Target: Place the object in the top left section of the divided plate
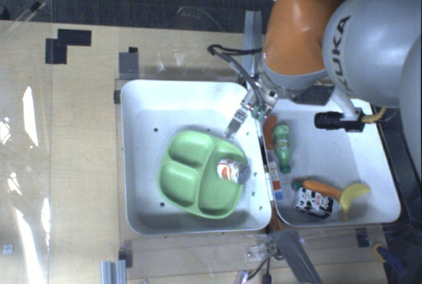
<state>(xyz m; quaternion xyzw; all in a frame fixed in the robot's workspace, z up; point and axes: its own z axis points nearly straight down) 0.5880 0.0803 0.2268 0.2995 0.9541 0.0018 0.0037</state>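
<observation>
A green divided plate [191, 177] lies tilted in the left bin [142, 144]. A small red and white can [228, 170] rests on its side in the plate's right-hand section, close to the rim. My gripper [246, 118] hangs over the left bin's right edge, just above and to the right of the plate. It is open, with nothing between its fingers [235, 124]. The can sits apart from it, lower in the view.
The right bin [376, 164] holds a green bottle [282, 145], a carrot [322, 188], a banana [353, 197] and a small black and white box [313, 202]. An orange item [269, 124] lies by the wall between the two bins. The arm's body overhangs the right bin's far side.
</observation>
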